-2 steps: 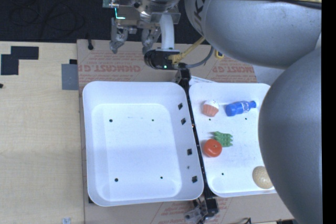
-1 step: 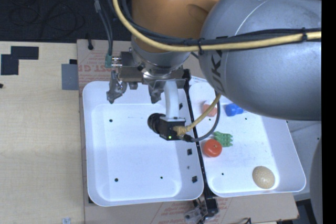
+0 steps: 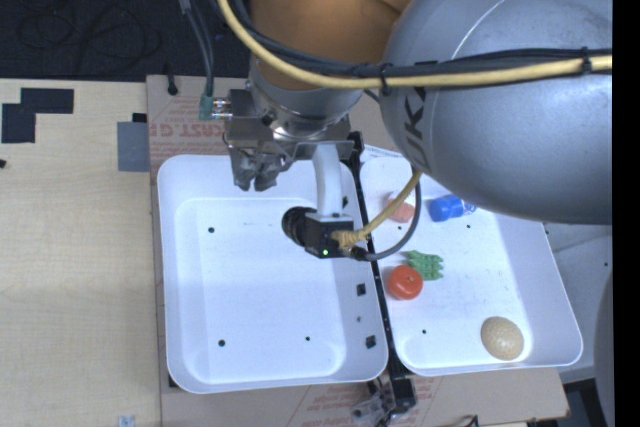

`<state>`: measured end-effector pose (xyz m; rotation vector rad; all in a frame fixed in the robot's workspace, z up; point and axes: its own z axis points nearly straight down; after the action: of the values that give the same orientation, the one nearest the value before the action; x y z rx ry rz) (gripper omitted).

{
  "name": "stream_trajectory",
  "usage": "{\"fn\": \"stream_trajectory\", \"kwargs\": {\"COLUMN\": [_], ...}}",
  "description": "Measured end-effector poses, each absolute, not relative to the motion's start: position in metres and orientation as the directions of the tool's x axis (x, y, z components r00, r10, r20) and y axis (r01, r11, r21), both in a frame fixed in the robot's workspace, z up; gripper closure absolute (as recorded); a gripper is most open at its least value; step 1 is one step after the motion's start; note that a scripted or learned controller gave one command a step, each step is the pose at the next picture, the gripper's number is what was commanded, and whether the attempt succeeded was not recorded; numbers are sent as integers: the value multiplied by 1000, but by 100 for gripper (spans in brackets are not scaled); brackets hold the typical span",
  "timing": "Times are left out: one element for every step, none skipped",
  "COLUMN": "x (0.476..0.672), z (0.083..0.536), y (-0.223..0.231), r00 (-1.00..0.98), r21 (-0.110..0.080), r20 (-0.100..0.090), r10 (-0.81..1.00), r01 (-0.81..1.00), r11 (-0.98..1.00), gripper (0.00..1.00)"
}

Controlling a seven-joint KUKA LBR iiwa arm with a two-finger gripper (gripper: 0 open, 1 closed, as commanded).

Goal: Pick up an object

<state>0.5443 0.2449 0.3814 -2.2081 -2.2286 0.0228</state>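
Observation:
My gripper (image 3: 256, 179) hangs over the far edge of the left white bin (image 3: 190, 355), under the orange wrist band. Its two dark fingers point down and sit close together, with nothing between them. The loose objects lie in the right white bin (image 3: 560, 315): a red round object (image 3: 405, 283), a green piece (image 3: 426, 264) just above it, a blue object (image 3: 446, 208), a pale pink object (image 3: 401, 211) partly behind a yellow cable, and a tan egg-shaped object (image 3: 502, 337) near the front right corner.
A black unit (image 3: 305, 229) with a green light hangs on a white bracket beside the gripper, over the left bin's right side. A dark divider strip (image 3: 376, 305) runs between the bins. The big grey arm link covers the right bin's far edge.

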Motion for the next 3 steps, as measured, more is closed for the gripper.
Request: {"fn": "stream_trajectory", "kwargs": {"x": [615,614,615], "z": [543,535,542], "y": [243,244,245], "r00": [-5,-7,-13], "r21": [8,-8,-14], "r20": [1,-4,-7], "r10": [1000,1000,1000], "r01": [1000,1000,1000], "r11": [5,7,13], "gripper": [100,0,100]}}
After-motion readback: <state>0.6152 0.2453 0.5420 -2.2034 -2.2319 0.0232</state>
